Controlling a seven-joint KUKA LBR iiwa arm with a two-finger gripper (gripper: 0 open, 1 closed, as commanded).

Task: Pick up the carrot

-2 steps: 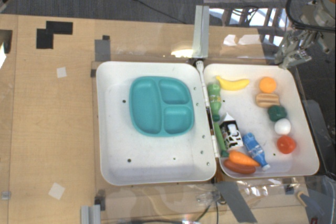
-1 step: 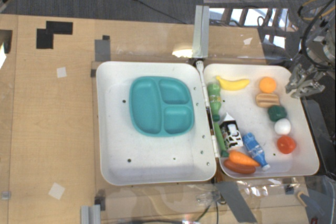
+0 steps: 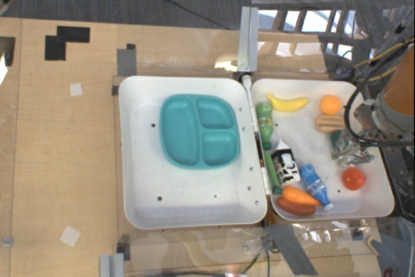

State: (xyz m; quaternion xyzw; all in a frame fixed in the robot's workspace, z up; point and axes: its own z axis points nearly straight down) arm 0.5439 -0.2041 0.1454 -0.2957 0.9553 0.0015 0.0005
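A: Where's the tapered orange carrot (image 3: 299,195)?

B: Front of the right-hand shallow white plastic bin (image 3: 373,209), lying on a reddish sausage-shaped piece (image 3: 295,207), just beside the blue bottle (image 3: 315,185).

A: And the metal two-finger gripper (image 3: 350,151)?

B: Apart, near the red tomato (image 3: 353,178) (I cannot tell how its jaws are set).

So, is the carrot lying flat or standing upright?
Lying flat: the carrot rests lengthwise near the right bin's front edge, on a red sausage.

One fixed camera looked down at a slant from above the bench (image 3: 58,159), far enough to frame both white bins (image 3: 139,207) whole, side by side.
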